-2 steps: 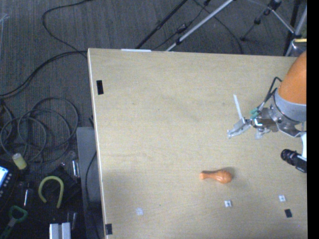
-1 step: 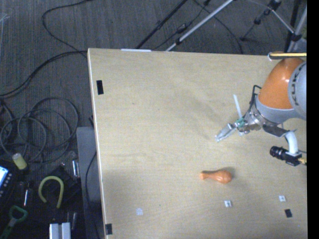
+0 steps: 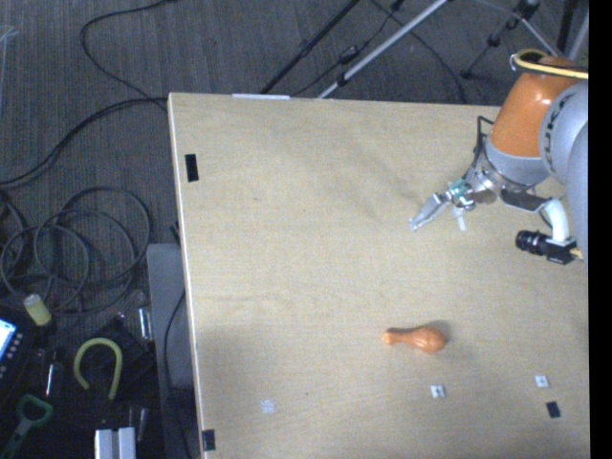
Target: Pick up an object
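Lying crosswise — orange object (image 3: 417, 338), narrow end left.

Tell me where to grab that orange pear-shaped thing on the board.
Take the orange piece across its thin neck on the left, coming straight down. It lies flat on its side with the fat bulb to the right, so the neck probably fits the hand better.

Orange object (image 3: 417, 338) on pale tan bench (image 3: 306, 256); orange-banded grey arm (image 3: 540, 127).

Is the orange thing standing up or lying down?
Lying down. The orange object rests flat on the tan board, its thin end pointing left and its fat end right. The gripper is apart from it, farther up the board.
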{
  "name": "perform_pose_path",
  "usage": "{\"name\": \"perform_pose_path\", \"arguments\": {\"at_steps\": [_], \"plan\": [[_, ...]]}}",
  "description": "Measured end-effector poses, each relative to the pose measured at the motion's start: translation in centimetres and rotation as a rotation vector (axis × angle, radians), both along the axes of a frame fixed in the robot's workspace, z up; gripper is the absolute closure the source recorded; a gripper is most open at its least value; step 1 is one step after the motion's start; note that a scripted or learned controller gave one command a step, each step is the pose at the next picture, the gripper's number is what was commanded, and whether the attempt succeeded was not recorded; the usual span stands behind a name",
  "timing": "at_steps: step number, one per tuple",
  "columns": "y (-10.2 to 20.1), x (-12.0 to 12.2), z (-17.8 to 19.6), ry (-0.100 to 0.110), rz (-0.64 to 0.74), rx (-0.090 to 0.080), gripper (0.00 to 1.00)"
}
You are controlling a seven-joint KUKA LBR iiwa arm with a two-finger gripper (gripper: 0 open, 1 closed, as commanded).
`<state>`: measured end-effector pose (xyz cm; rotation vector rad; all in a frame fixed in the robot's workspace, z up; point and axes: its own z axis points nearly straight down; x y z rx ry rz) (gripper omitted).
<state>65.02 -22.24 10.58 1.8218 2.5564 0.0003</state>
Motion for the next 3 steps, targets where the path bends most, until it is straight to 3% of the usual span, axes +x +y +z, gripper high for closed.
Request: {"name": "perform_pose_path", "arguments": {"at_steps": [1,2,3], "plan": [[4.3,1.8,-2.1,0.001,0.096,-0.001,0.0],[7.0,1.9,-2.1,0.001,0.491,0.0,0.0],[7.1,2.0,-1.1,-0.003,0.49,0.001,1.0]]}}
